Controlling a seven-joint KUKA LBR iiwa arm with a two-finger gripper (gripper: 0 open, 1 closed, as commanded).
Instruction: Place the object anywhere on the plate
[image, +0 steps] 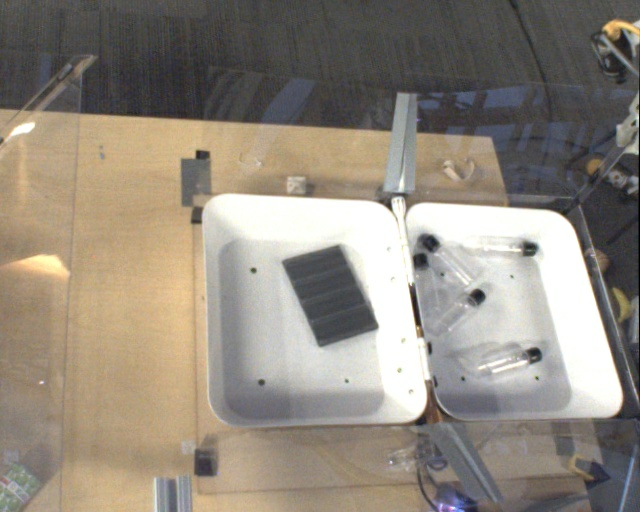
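Note:
A dark grey ridged plate (330, 294) lies tilted near the middle of the left white bin (230, 400). Several clear tubes with black caps lie scattered in the right white bin (590, 390). One tube (505, 246) rests near the bin's far side. Another tube (458, 307) lies in the middle, and a third tube (500, 359) sits toward the near side. More black-capped tubes (445, 262) cluster at the bin's far left.
A grey metal bar (402, 155) runs back from the gap between the two bins. Small black blocks (201, 160) (204, 461) stand on the wooden bench left of the left bin. Cables and gear (615, 60) sit at the far right.

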